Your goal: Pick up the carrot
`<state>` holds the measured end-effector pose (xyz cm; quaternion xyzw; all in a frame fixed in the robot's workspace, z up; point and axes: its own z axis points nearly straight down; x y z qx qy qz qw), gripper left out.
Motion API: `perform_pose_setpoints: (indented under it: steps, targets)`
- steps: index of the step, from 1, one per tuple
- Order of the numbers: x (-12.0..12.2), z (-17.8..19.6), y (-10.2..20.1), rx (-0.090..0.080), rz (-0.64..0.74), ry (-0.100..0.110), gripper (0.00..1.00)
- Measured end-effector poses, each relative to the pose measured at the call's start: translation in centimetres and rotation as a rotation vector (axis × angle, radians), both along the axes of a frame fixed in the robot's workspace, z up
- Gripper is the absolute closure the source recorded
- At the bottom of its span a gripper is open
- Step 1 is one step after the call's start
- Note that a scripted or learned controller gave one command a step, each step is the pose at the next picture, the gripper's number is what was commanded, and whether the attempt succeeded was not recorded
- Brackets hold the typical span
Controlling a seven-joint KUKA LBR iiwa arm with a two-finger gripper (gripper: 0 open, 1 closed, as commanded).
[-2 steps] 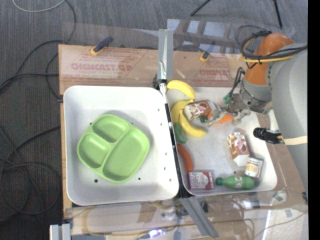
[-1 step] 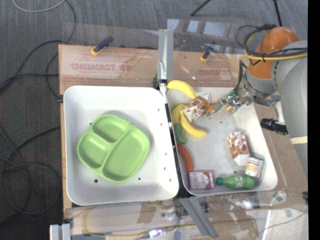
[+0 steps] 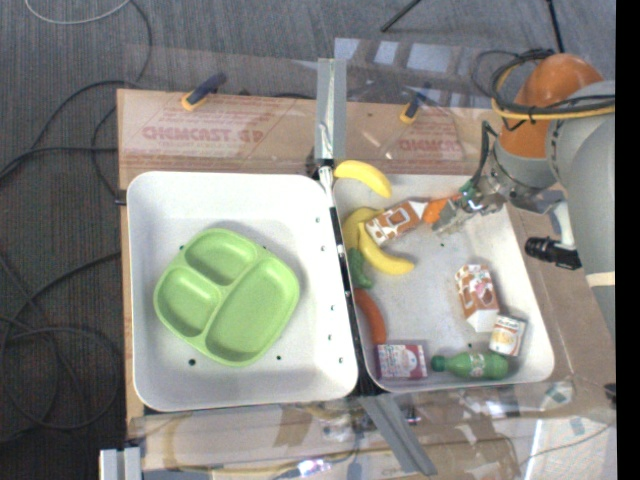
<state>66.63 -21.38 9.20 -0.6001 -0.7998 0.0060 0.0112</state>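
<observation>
A small orange carrot point(image 3: 437, 210) sits in the back of the right bin point(image 3: 535, 298), just right of a brown and white juice carton point(image 3: 393, 223). My gripper point(image 3: 447, 213) reaches in from the right at a low slant. Its silver fingers point(image 3: 462, 208) close around the carrot's right end, so only the left part of the carrot shows. The grey arm with its orange band point(image 3: 545, 88) rises behind at the upper right.
Two bananas point(image 3: 372, 243) lie left of the carton, with a third point(image 3: 362, 177) at the back rim. A red-orange piece with a green end point(image 3: 370, 316) lies along the left wall. A snack packet point(image 3: 477, 294), small cartons and a green bottle point(image 3: 470, 365) fill the front. A green divided plate point(image 3: 228, 295) lies in the left bin.
</observation>
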Motion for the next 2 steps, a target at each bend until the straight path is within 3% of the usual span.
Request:
perform_pose_setpoints:
  steps: [1, 2]
  targets:
    - [0.2, 11.3, -0.9, -0.006, -0.026, -0.021, 1.00]
    - [-2.3, 9.5, -0.9, -0.007, 0.013, -0.019, 1.00]
